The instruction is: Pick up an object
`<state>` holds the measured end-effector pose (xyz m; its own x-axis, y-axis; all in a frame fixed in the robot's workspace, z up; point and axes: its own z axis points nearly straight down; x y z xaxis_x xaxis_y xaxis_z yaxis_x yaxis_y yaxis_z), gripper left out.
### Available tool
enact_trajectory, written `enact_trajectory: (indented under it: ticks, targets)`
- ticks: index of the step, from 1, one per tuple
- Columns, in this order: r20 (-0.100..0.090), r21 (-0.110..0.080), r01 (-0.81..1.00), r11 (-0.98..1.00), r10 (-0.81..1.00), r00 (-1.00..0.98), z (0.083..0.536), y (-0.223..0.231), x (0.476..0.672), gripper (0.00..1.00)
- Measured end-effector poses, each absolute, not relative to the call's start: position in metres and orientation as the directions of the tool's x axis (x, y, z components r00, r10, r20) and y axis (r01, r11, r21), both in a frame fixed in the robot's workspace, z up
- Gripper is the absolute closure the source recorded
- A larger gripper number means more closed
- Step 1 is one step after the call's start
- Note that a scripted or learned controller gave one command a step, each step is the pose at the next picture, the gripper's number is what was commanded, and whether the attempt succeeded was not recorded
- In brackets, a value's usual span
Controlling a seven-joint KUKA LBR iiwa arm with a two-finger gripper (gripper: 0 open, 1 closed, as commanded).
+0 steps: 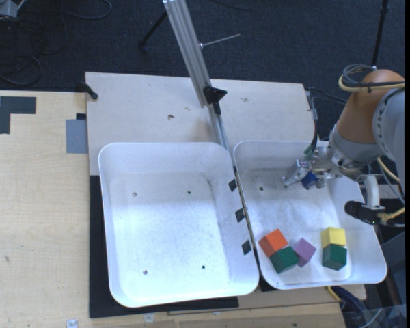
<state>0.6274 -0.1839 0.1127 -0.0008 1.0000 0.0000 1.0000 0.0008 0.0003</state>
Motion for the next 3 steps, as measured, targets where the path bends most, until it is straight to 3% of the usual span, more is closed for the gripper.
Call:
enact_trajectory:
  ticks: [1, 2, 3]
  targets:
    - [0.001, -0.028, 1.000, -0.004, 1.000, 0.005, 0.089, -0.117, 0.663, 0.00]
    - [-0.002, -0.004, 1.000, -0.002, 1.000, 0.002, 0.091, -0.164, 0.657, 0.00]
    - [-0.001, -0.005, 1.000, -0.003, 1.000, 0.003, 0.090, -0.208, 0.625, 0.00]
